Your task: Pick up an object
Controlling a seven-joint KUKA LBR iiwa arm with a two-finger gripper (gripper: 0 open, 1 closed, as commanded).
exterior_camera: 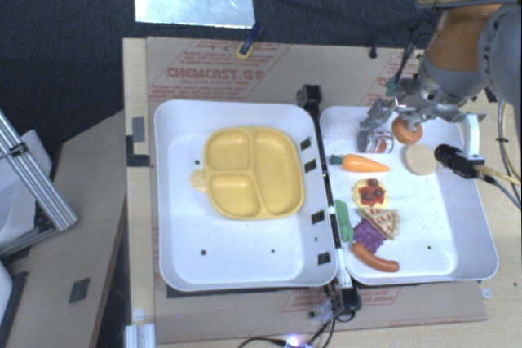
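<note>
Sausage (375, 259) nearest camera, front of right bin (469, 216); behind it purple piece (368, 236), wedge slice (383, 220), round tart (369, 192), then carrot (364, 164), long axis running left-right; end effector (390, 126) at bin's far end, just beyond carrot, orange ball (405, 130) touching its right side; grip state unreadable, cannot tell; carrot lies toward camera, slightly left of end effector; tan disc (421, 160) to its right.

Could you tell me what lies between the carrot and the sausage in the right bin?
In the camera view, the small pizza, waffle wedge and purple piece lie between carrot and sausage.
</note>
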